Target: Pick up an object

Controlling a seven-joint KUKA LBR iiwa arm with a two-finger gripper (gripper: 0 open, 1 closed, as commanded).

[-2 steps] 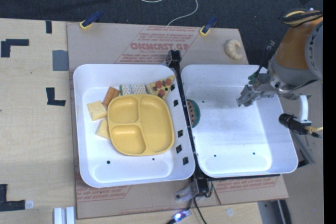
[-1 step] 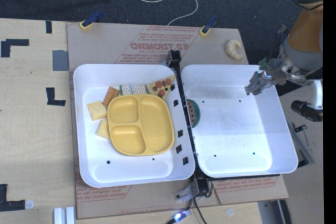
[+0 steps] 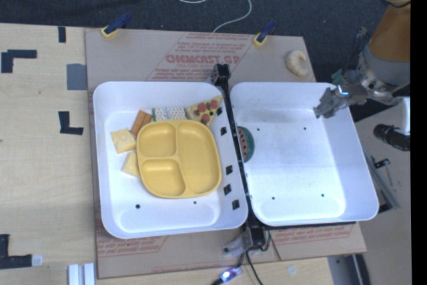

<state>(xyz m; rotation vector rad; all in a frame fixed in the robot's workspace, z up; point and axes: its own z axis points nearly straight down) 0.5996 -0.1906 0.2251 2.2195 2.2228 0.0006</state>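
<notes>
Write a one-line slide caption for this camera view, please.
Arm's pincer hovers over the right bin's far corner; yellow divided plate sits in the left bin.

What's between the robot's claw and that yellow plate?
From the gripper toward the yellow plate: bare white bin floor, a small round item, then the bins' divider.
</notes>
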